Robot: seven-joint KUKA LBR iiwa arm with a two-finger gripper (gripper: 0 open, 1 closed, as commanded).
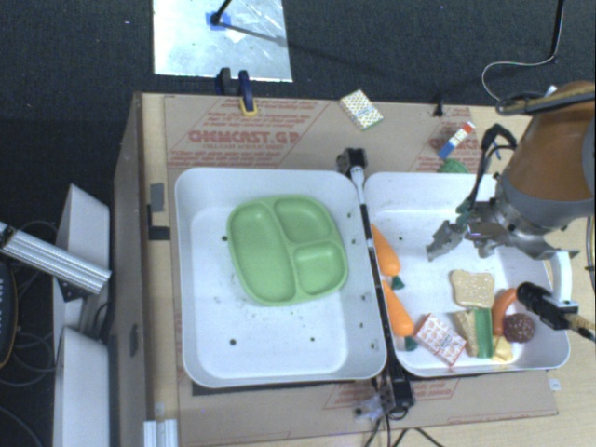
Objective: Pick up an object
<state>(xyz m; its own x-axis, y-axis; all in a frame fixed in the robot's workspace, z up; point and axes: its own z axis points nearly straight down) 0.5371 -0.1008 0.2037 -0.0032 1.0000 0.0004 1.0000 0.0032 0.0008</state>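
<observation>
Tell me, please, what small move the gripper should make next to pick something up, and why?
Probably a short move toward the near edge of the right bin and then down onto the bread slice. The gripper hangs above bare bin floor with nothing under it, and the bread slice lies just beside it, flat and apart from the carrots along the divider.

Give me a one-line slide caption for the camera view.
Gripper hovers over the right bin of toy food; green divided plate sits in the left bin.
</observation>
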